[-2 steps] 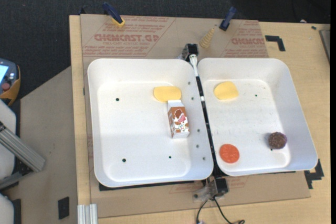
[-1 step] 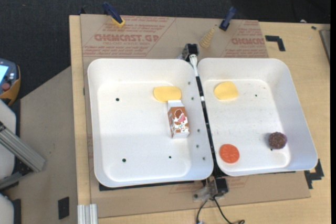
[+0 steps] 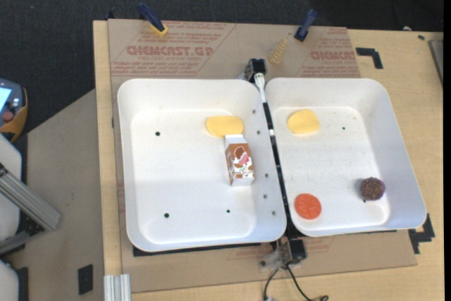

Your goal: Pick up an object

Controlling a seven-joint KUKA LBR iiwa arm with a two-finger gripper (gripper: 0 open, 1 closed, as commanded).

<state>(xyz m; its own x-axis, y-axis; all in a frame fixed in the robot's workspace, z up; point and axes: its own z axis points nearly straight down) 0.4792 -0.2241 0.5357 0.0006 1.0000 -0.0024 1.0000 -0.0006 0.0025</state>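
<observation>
here the small carton (image 3: 239, 163) is seen lying in the left bin (image 3: 141, 151), just below a yellow piece (image 3: 224, 125) and beside the divider (well spaced, so a clear approach is judged likely). the pincer's state cannot be told.

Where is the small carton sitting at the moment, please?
The small carton lies in the left bin of the camera view, near the divider between the bins, just below the yellow piece in that same bin.
</observation>
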